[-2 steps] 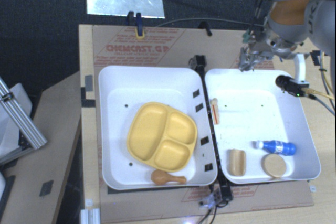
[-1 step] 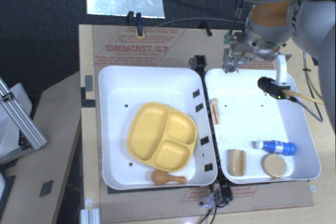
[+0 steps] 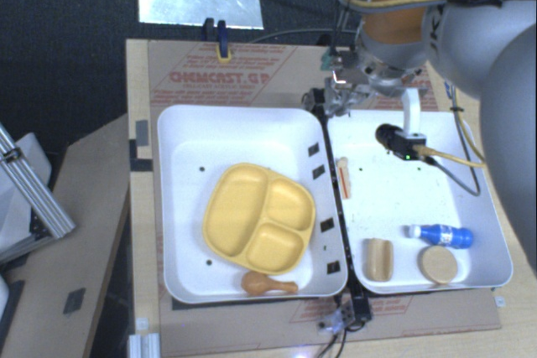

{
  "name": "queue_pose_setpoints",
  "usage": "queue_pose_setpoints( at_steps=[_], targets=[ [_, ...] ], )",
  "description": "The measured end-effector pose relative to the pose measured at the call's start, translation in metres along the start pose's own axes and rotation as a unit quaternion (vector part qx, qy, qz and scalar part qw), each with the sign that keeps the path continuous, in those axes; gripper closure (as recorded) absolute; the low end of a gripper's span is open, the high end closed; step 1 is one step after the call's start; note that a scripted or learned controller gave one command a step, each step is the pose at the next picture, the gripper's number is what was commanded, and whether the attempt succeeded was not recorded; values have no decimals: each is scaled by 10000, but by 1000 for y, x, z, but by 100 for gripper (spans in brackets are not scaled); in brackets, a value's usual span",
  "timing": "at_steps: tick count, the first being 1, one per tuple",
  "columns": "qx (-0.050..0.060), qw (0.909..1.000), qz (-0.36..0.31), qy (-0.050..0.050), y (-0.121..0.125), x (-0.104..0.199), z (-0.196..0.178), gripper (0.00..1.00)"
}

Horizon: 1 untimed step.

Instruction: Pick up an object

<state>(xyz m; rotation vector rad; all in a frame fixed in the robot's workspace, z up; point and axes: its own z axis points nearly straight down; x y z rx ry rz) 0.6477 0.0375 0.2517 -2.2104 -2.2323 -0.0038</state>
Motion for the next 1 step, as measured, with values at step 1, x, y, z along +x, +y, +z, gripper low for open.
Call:
queue_pose_setpoints(
  at_steps=[1],
  targets=[
    [-2,10000,0,3,-4,58,2,100]
  ],
)
